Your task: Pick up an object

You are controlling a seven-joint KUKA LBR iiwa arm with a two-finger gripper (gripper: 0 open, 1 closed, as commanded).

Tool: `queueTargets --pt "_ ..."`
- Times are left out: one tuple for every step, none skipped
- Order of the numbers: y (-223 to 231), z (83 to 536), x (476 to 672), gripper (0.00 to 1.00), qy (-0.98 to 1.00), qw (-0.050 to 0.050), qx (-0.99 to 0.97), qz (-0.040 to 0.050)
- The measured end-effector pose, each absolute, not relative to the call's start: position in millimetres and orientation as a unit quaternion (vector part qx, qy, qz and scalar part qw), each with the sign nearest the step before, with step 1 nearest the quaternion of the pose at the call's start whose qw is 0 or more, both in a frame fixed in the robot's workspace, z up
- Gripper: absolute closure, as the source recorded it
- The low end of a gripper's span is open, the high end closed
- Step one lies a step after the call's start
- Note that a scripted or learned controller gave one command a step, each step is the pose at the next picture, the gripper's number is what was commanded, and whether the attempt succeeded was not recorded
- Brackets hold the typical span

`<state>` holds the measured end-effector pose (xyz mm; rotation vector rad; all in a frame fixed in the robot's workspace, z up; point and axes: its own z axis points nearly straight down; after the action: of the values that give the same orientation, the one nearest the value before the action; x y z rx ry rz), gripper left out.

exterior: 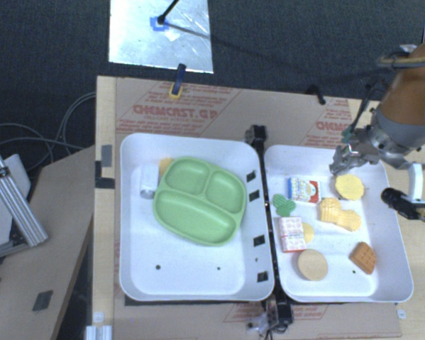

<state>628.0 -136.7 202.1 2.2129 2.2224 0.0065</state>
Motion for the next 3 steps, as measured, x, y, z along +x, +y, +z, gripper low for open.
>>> queueTargets --pt "-137 226 629.2 1.0 0.709 0.002 0.706 0.0014" --pt "-85 237 634.7 1.0 0.711 0.001 0.704 0.0019" --pt "-31 240 642.3 1.0 0.711 0.0 0.703 0.0016"
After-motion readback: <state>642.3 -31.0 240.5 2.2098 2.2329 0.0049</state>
